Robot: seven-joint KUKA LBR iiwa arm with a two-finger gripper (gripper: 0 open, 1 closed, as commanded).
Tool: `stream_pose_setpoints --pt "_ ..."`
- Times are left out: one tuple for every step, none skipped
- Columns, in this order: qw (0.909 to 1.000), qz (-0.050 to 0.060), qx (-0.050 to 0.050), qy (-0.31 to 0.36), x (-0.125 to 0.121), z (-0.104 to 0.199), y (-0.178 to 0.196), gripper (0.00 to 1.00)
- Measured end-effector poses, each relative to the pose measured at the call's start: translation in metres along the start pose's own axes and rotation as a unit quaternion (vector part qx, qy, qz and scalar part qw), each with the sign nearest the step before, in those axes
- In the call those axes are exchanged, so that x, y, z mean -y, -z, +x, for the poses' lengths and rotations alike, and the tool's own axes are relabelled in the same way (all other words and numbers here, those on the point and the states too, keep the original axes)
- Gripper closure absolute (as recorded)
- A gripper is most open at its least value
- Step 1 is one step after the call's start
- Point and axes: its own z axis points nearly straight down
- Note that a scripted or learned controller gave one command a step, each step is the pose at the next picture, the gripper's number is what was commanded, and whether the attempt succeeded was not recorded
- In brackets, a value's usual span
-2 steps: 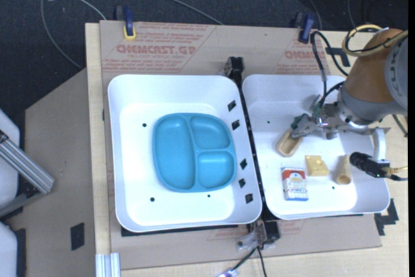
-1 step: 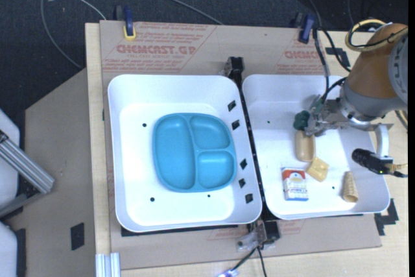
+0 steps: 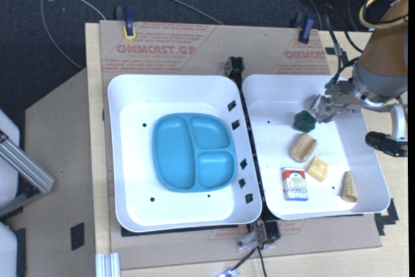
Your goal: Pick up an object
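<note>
Camera view puts your likeliest target, the dark green object [image 3: 303, 120], in the upper middle of the right bin [image 3: 272, 91], with the end effector [image 3: 322, 107] just beside it on its upper right. You cannot tell whether the fingers are apart or together, and nothing shows the green piece between them, so treat it as not yet held. Below it lie a tan cylinder [image 3: 302, 147], a yellow block [image 3: 317, 169], a small red and white carton [image 3: 295, 183] and a cone-shaped piece [image 3: 349, 187], spread apart, probably so each can be reached singly. At frame centre-left, the left bin [image 3: 123, 139] carries a blue divided plate [image 3: 194, 152]. Both bins sit side by side on the table [image 3: 97, 74].
</note>
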Motion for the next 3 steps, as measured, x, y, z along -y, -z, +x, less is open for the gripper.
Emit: stream_pose_setpoints --pt "1.0000 0.000 0.000 0.000 -0.010 0.005 0.058 1.00" --pt "1.0000 -0.001 0.000 0.000 -0.009 0.014 0.107 1.00" --pt "1.0000 0.001 -0.001 0.000 -0.010 0.014 0.121 1.00"
